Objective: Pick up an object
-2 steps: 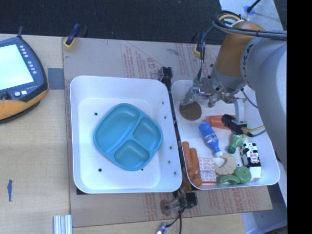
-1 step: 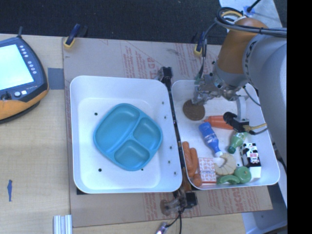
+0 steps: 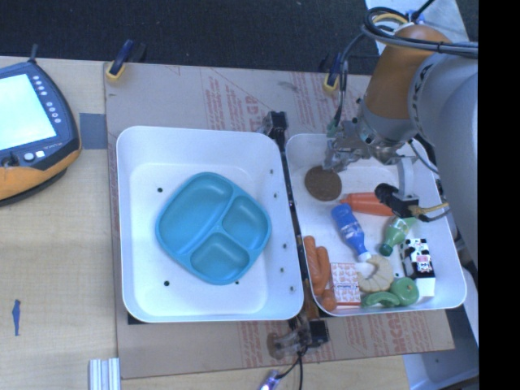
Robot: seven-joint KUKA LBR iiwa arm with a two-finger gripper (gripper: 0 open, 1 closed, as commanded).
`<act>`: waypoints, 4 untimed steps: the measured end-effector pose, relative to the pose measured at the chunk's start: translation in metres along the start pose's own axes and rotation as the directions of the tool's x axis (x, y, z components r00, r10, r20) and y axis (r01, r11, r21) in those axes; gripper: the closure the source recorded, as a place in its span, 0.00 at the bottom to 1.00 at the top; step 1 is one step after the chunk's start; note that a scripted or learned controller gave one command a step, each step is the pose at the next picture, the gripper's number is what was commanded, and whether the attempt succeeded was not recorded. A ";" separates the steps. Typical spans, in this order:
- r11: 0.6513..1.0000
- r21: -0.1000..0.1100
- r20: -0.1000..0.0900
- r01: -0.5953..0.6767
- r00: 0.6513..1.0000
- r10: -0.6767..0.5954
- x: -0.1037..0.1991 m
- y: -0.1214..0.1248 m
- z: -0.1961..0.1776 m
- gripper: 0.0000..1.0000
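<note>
Gripper hovers low at far end of right bin, just beside brown disc; fingers' state cannot tell, nothing seen between them. Step judged: approach, no pick made. Disc looks nearest target; next move calls for centring over it, descending, closing. Count: two white bins; left bin holds one blue divided plate; right bin holds one brown disc, one blue bottle, one carrot, one green bottle, plus clutter near front, uncounted
</note>
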State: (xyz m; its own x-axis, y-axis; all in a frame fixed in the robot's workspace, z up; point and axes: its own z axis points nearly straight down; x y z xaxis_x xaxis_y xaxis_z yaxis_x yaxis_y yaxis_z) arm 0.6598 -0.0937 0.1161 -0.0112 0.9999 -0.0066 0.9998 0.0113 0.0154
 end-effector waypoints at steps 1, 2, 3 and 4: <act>1.000 -0.006 0.002 0.001 1.000 -0.001 -0.001 0.001 -0.010 1.00; 1.000 -0.005 0.003 0.002 1.000 -0.002 -0.001 0.001 -0.010 0.00; 1.000 0.021 -0.006 -0.004 1.000 0.005 0.002 -0.004 0.024 0.00; 1.000 0.017 -0.004 -0.002 1.000 0.002 0.001 -0.002 0.011 1.00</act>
State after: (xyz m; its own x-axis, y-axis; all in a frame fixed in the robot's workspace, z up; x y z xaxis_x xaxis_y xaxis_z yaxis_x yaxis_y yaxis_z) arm 0.6579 -0.0933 0.1053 -0.0092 1.0000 -0.0024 1.0000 0.0092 -0.0012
